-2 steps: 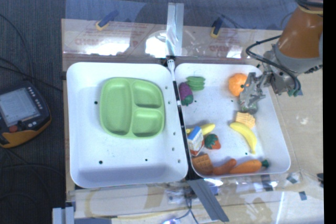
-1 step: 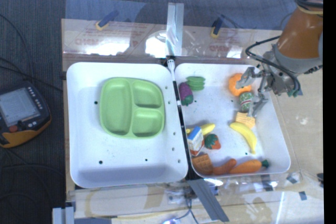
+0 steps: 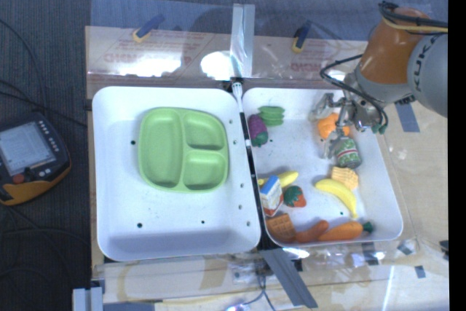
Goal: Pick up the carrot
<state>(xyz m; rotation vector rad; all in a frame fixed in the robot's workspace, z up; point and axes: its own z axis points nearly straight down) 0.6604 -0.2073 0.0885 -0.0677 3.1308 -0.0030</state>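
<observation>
The carrot, orange with a green tuft at its right end, lies flat along the front wall of the right bin. My gripper hangs low in the back right part of that bin, far behind the carrot. It sits right beside a small orange piece and just above a green speckled toy. Nothing can be seen held in it. The arm's orange band is above the bin's back right corner.
A banana and a corn piece lie between gripper and carrot. A reddish sausage and a brown piece touch the carrot's left side. Milk carton, eggplant and green pepper sit left. The left bin holds a green divided plate.
</observation>
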